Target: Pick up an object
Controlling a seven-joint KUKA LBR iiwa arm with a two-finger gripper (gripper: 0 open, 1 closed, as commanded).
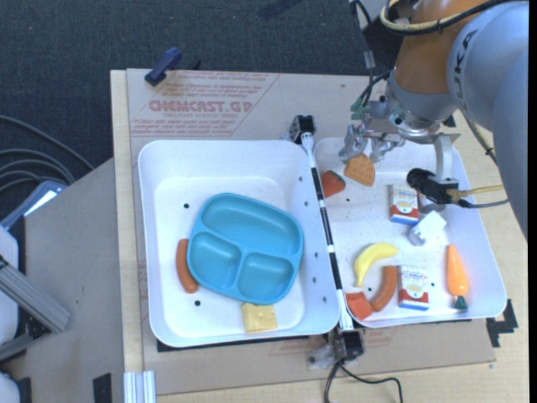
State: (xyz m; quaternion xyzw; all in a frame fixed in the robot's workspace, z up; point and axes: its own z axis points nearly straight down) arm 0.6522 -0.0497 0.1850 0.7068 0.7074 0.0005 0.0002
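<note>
Right now my gripper (366, 151) hangs over the far left part of the right bin (487, 263), and a tan waffle-patterned wedge (361, 171) sits between my fingers, pinched at its top edge and hanging below them, so I am closed narrowly on it. Just to its left, close to the divider between the bins, lies an orange-red slice (333, 183) on the bin floor. To the right of the wedge a small carton (404, 204) with red and blue print rests near a pale grey piece (429, 227). Nearer to the camera lie a yellow banana (372, 259), a brown sausage (386, 286) touching a red-orange slice (358, 305) at the near left corner, and a second small carton (414, 286) just beside the sausage. A carrot (456, 274) lies along the right side of that bin. In the left bin (159, 225) a blue divided tray (243, 247) takes up the middle, with another sausage (186, 265) along its left edge and a yellow cheese block (259, 316) just near of it.
</note>
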